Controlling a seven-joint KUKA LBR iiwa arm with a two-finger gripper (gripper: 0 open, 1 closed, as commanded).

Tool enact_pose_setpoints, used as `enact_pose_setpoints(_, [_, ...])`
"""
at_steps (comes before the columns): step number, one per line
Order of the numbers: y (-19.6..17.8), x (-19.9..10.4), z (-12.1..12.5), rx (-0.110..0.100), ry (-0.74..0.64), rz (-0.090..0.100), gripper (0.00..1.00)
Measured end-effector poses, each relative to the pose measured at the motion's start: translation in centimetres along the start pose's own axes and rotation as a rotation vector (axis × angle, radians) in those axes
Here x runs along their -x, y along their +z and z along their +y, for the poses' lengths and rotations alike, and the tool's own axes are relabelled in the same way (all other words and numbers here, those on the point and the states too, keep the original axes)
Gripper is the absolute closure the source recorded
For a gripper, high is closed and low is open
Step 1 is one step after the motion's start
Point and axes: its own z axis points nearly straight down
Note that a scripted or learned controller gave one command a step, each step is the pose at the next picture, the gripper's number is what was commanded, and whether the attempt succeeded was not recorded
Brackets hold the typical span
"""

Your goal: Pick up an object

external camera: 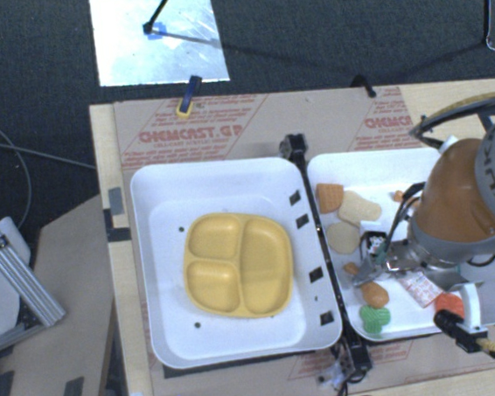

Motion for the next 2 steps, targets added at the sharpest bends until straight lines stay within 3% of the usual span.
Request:
enact_pose_setpoints(1, [-15.4, 1.2, 1.7, 0.017, -0.008, -0.002, 0.00])
enact_pose_setpoints(2, [1.4, -1.3, 0.3, 0.009, -0.009, -0.001, 0.00])
